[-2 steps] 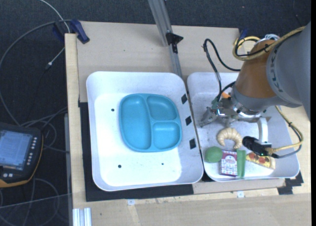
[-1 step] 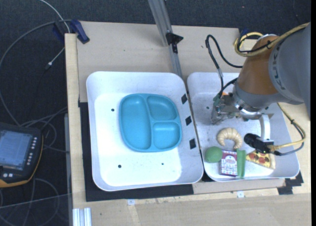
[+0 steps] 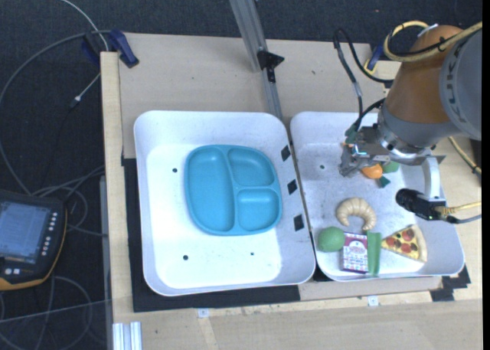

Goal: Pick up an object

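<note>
Nearest the camera, along the front edge of the right bin (image 3: 452, 264), lie a green ball (image 3: 331, 240), a small pink-and-white carton (image 3: 354, 253) with a green strip beside it, and a pizza slice (image 3: 406, 243). Just behind them rests a croissant (image 3: 357, 211), apart from the others. To the left, the left bin (image 3: 153, 188) carries a blue divided plate (image 3: 232, 189). Farther back in the right bin, the gripper (image 3: 358, 158) is down low near the bin floor, with a small orange object (image 3: 373, 172) just beside its tip and a bit of green next to that. Whether the jaws are spread or closed cannot be told from this angle, and nothing is plainly seen between them. Judging by that, the pick is not yet done: the arm looks placed for a grasp at the orange piece, but closing and lifting seem left to do. Beyond, the table (image 3: 191, 73) runs back to a metal post (image 3: 245, 11).
</note>
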You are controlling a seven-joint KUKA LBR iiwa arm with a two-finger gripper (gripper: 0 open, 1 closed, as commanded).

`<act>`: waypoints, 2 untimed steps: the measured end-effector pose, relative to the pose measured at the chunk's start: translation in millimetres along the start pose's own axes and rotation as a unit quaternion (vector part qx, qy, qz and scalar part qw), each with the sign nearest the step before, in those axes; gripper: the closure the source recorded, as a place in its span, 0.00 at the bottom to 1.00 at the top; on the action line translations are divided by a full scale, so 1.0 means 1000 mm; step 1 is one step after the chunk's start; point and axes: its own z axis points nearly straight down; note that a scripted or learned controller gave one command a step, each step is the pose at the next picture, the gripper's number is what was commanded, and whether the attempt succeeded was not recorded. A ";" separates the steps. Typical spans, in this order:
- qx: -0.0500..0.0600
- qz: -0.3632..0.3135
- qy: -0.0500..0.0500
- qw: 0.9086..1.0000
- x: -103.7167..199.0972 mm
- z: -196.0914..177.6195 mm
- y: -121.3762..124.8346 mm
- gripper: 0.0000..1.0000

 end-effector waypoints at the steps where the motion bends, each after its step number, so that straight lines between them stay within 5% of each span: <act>1: 0.000 0.000 0.000 1.000 0.000 -0.054 0.002 1.00; 2: 0.005 -0.003 0.003 1.000 0.058 -0.066 -0.018 1.00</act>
